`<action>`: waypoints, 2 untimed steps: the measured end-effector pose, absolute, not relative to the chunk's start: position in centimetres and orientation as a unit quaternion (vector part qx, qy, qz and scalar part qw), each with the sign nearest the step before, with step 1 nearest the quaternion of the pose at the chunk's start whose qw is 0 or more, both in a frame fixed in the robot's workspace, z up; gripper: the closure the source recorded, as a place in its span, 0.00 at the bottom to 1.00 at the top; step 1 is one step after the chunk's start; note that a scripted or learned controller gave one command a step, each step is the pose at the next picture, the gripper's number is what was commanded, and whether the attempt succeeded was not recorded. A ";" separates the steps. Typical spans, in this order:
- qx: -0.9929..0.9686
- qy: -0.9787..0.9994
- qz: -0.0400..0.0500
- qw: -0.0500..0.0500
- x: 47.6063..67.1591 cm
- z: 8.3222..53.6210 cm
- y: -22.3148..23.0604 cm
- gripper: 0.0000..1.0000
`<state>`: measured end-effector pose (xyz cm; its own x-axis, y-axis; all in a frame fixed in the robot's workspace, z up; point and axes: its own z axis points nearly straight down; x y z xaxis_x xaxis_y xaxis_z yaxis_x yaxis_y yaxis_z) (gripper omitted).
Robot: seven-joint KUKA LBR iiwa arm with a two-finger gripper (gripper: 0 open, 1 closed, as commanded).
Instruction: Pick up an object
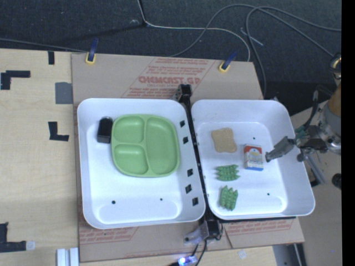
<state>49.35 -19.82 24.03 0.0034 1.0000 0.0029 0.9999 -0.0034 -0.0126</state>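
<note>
i have no object named for me, so i read the small carton (253,157), white with red and blue print, as the likeliest pick: it lies right of centre in the frame, on the floor of the right bin (277,204), and it is the thing closest to the gripper (279,148). the gripper sits at the right side of the frame, over the bin's right portion, just beside the carton's right edge but apart from it. what i see is one dark grey finger-like tip slanting down and left; i cannot tell how far the fingers are parted, and nothing sits between them that i can see.

my worries from here. the tip comes in at a slant from the side, so i judge a descent could clip the carton's edge and shove it left instead of straddling it. a light carton lying flat gives little height to grip, and a close could skate over the top.

further out, the tan slab (223,141) lies up and left of the carton, near enough that a pushed carton could slide into it. the two green leafy pieces (227,173) and (228,197) lie below, lower in the frame. the bin's right wall is close under the wrist, so a low approach could catch the rim.

the left bin (89,148) with its green divided plate (146,146) and black block (105,129) is well apart.
</note>
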 end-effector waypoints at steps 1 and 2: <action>-0.707 -0.707 0.001 0.000 49.6 24.6 -19.8 0.00; -0.707 -0.707 0.002 0.002 48.7 19.8 -19.9 0.00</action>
<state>48.69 -19.94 19.80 0.0002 1.0000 0.0011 1.0000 -0.0002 -0.0056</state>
